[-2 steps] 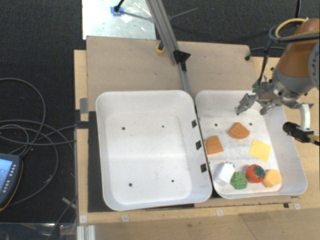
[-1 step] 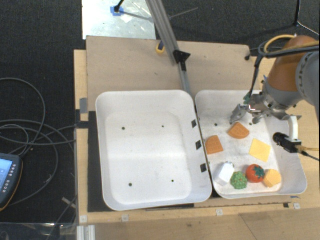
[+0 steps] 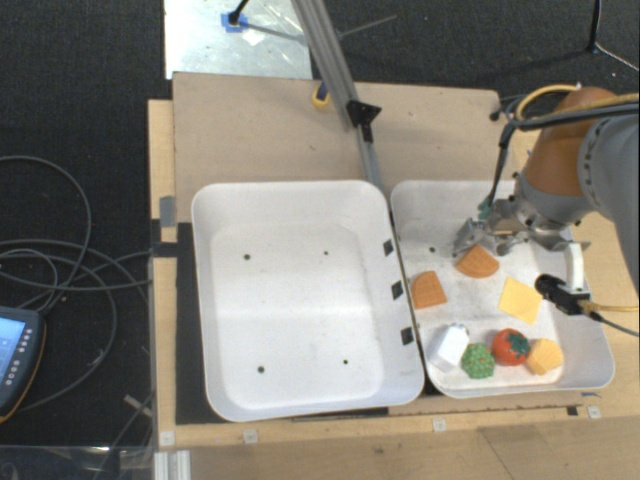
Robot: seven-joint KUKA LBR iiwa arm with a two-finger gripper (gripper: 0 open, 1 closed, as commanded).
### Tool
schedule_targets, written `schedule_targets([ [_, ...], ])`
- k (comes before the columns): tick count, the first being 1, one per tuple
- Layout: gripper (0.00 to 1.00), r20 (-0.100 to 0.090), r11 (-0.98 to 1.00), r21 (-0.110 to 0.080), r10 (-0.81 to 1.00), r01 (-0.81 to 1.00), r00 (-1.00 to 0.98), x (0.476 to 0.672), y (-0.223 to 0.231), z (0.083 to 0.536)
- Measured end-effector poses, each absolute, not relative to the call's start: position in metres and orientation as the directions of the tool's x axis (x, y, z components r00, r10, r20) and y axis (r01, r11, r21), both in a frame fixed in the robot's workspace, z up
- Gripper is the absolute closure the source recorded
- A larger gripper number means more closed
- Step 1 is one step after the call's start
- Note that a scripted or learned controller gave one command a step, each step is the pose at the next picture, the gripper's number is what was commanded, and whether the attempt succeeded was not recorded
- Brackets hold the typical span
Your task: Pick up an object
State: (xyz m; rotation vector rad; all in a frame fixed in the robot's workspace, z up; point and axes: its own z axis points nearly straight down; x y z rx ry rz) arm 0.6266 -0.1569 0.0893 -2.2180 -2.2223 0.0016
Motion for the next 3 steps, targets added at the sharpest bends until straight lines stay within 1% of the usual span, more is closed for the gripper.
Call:
schedule_targets([
  [1,1.00,-0.001,0.002,0.005,1.000,1.000,-0.002,0.629,-0.158,0.103],
  [2,1.00,-0.002,0.005,0.008,1.000,1.000,-0.005,0.639,-0.155,0.152],
  [3,1.00,-0.002,0.006,0.009,1.000,1.000,-0.006,0.644,-0.157,0.218],
])
